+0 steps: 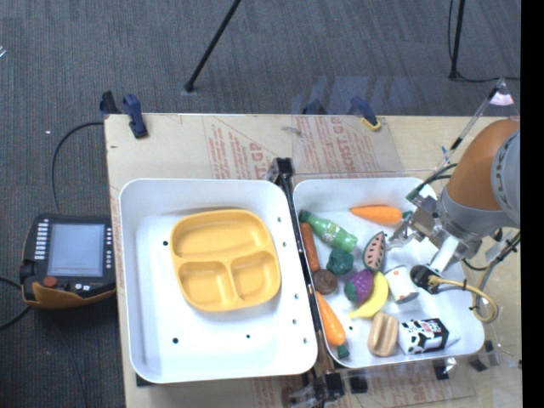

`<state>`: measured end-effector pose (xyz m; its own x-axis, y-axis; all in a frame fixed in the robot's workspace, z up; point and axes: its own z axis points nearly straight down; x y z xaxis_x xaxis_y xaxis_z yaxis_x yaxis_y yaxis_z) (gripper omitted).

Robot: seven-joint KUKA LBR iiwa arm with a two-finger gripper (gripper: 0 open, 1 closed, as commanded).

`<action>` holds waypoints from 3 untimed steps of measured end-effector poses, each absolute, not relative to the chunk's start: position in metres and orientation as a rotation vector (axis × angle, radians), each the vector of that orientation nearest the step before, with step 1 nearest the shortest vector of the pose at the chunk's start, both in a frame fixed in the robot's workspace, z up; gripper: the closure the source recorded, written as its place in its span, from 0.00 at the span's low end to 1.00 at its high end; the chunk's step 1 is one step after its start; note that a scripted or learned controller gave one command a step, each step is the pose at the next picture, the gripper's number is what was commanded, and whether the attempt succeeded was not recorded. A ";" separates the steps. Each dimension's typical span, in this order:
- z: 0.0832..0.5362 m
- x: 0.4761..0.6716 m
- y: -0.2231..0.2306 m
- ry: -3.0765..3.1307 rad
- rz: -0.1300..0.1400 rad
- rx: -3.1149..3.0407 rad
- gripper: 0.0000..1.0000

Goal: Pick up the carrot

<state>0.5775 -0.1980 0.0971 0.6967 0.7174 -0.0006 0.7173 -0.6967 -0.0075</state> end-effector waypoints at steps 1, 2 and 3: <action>0.085 0.630 -0.201 -0.958 0.015 -2.979 0.00; 0.087 0.633 -0.168 -0.596 0.021 -3.079 0.00; 0.086 0.636 -0.104 -0.565 0.011 -3.081 0.00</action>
